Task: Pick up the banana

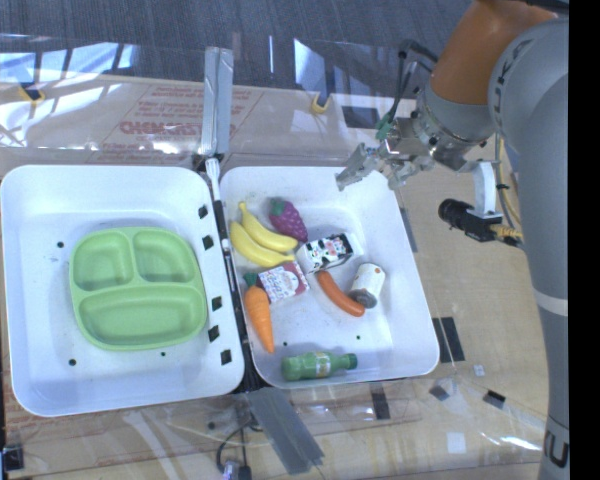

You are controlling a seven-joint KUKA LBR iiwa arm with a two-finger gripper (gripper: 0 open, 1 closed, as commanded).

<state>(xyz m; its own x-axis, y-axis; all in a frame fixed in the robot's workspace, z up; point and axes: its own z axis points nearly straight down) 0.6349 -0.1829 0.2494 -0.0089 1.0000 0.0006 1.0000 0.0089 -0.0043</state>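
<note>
Banana (256, 238), at the bin's (405, 268) nine o'clock: likely light, smooth; grip mid-body. Gripper (365, 171) at one o'clock, jaws apart, empty.

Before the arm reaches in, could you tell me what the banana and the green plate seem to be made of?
The banana looks like moulded plastic toy food: even yellow, smooth, faintly shiny. The green plate also seems plastic: one flat pale green, matte, with rounded moulded compartments. Neither can be confirmed from the look alone.
</note>
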